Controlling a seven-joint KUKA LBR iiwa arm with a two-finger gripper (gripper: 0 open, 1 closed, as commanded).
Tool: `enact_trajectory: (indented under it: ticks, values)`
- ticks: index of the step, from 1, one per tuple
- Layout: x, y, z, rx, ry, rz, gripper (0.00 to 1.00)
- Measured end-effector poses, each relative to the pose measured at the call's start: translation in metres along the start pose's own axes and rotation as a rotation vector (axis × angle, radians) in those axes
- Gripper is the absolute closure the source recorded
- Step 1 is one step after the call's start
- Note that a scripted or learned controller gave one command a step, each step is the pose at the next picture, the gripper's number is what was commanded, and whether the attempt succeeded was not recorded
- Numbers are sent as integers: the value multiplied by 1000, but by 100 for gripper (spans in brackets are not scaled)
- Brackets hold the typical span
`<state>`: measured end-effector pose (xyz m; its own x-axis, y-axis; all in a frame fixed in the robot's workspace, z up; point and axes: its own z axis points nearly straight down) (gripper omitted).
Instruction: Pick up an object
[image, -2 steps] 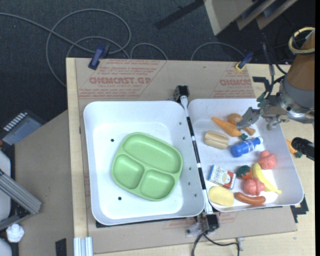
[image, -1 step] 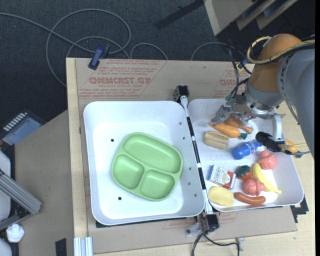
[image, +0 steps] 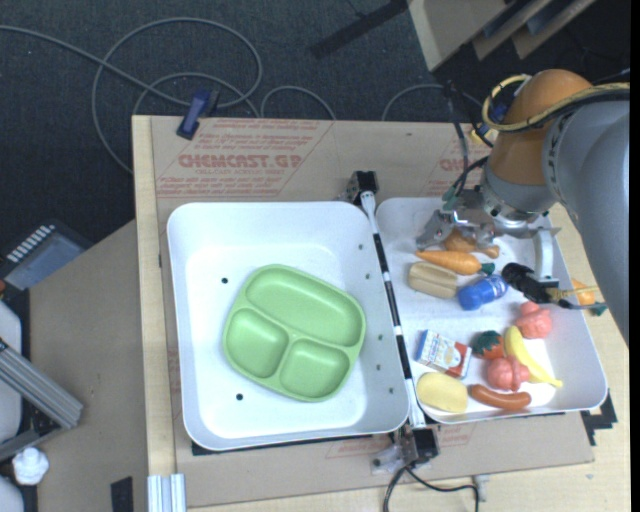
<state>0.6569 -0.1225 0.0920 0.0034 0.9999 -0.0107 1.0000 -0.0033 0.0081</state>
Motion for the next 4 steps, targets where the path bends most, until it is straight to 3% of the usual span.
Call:
enact_trajectory:
  ticks: [1, 2, 3, 4]
  values:
    - [-6, -21, 4, 4, 12, -3, 0]
    - [6, -39, 7, 10, 12, -3, 0]
    - [6, -38, -3, 8, 11, -2, 100]
    - [46, -68, -95, 5, 11, -4, 100]
